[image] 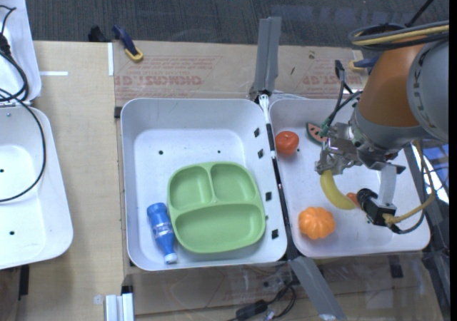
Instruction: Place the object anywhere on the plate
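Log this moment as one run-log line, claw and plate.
claw: over right bin, at banana | grasp: unconfirmed | plate: left bin, bare | bottle: beside plate

We see a bulky grey robot arm [428, 91] with a broad glossy orange band [389, 88] above its wrist. Thin black cables [341, 98] (some green-tipped) trail over the silvery metal wrist hardware [343, 152], and a yellow hose [410, 211] loops below.

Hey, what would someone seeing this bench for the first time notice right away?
Probably the grey and orange arm reaching over the right bin, its gripper right above a banana. Next, the green divided plate in the left bin, with a blue bottle beside it. An orange pumpkin and a tomato add colour.
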Action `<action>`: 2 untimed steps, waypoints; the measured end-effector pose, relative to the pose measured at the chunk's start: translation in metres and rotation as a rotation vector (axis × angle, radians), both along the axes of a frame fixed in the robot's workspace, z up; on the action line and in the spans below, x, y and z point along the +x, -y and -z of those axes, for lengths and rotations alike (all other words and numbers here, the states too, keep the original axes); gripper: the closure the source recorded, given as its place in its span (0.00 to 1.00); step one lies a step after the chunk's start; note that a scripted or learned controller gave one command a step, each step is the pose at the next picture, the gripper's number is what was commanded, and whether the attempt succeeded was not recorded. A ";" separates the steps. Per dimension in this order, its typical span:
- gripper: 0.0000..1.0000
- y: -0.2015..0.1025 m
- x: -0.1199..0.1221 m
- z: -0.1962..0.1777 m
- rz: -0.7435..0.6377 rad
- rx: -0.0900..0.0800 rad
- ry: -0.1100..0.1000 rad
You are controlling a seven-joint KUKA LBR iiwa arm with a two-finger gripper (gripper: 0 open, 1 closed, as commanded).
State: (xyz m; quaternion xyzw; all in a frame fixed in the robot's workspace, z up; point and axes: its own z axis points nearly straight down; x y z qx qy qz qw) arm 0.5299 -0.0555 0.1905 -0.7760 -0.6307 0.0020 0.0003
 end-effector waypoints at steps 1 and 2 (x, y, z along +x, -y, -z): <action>1.00 -0.075 0.033 0.000 -0.261 0.001 0.000; 0.00 -0.075 0.033 0.000 -0.261 0.001 0.000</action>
